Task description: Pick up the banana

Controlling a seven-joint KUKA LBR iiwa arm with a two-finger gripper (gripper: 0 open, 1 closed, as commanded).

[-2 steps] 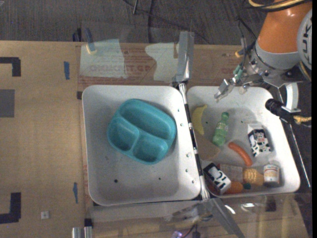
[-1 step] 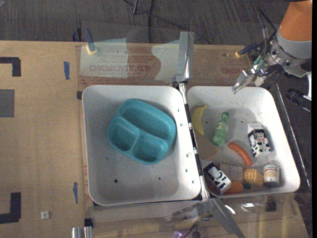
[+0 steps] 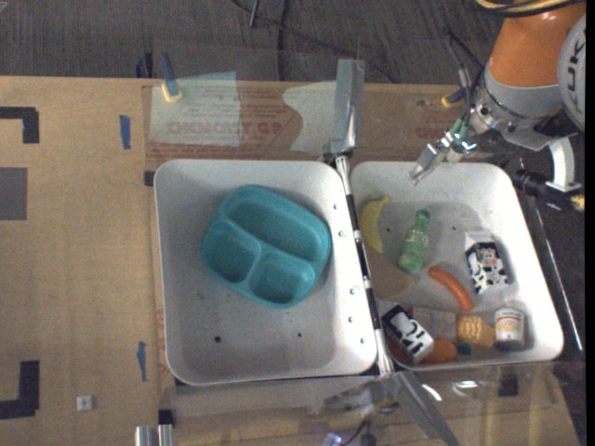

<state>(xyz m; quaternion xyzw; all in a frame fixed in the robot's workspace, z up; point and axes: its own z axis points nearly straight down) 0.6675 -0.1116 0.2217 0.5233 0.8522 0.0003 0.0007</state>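
A yellow banana [image 3: 373, 223] lies in the right bin [image 3: 502, 189], close to its left wall and just left of a green bottle [image 3: 415, 241]. My gripper [image 3: 437, 156] hangs over the bin's back rim, up and to the right of the banana and well apart from it. Its thin fingers [image 3: 423, 167] point down to the left with nothing between them. The arm's orange band [image 3: 535, 45] rises behind it at the top right.
The left bin [image 3: 186, 333] holds a teal divided plate [image 3: 268, 244]. In the right bin also lie an orange carrot [image 3: 451, 287], a black-and-white carton [image 3: 485, 265], a second such carton [image 3: 409, 331], a small can [image 3: 509, 327] and a yellow-brown toy [image 3: 474, 330].
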